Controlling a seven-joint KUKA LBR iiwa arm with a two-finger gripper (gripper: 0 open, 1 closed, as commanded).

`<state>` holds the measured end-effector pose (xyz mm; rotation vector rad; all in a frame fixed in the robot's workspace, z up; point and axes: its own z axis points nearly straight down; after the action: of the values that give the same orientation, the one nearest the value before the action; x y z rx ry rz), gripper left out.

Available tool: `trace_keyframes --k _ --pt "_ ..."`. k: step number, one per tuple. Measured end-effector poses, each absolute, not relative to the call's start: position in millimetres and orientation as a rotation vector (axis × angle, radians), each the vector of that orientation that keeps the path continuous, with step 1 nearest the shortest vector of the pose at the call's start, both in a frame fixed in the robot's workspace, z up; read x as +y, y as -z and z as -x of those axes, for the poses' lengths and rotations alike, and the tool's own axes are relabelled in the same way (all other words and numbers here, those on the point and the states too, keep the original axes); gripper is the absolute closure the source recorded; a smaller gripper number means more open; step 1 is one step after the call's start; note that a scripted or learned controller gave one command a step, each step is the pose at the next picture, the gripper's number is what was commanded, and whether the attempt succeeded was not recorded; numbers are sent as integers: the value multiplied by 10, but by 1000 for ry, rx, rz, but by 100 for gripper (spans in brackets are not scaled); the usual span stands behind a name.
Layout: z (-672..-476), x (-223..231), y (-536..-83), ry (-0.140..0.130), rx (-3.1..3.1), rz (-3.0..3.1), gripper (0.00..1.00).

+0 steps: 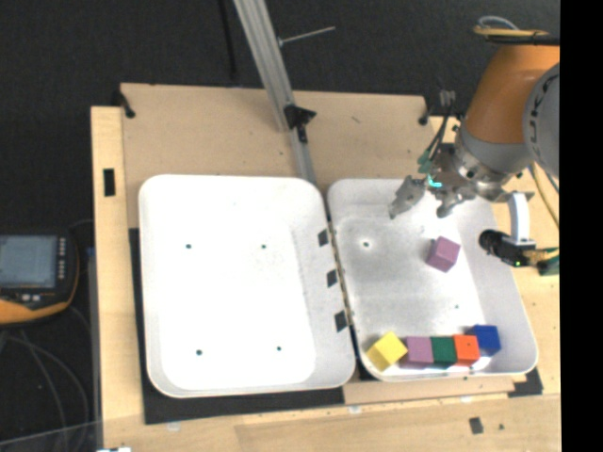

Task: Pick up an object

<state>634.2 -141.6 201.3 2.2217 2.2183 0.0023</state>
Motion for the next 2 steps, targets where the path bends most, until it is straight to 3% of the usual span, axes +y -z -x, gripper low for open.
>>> trace_keyframes --k 1,2 --pt "-6342 -1416 -2013 -3 2217 -2222 0" --pt "-6259 -1132 -1799 2 2226 -2218 0"
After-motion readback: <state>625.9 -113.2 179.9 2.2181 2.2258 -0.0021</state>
